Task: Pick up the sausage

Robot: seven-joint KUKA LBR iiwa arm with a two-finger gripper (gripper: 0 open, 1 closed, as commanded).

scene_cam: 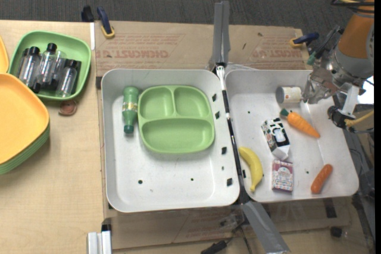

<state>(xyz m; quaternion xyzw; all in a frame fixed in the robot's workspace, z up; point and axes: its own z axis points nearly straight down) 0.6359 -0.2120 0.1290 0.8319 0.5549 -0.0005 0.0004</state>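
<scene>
The sausage is a short orange-red link lying at a slant near the front right corner of the right bin. My gripper hangs over the far right part of that bin, well behind the sausage and apart from it. It sits just right of a small white cup and above the carrot. Nothing shows in its grasp.
The right bin also holds a black-and-white packet, a banana and a pink packet. In the left bin lie a green divided plate and a green bottle. Orange plates and a green tray of bottles stand at the left.
</scene>
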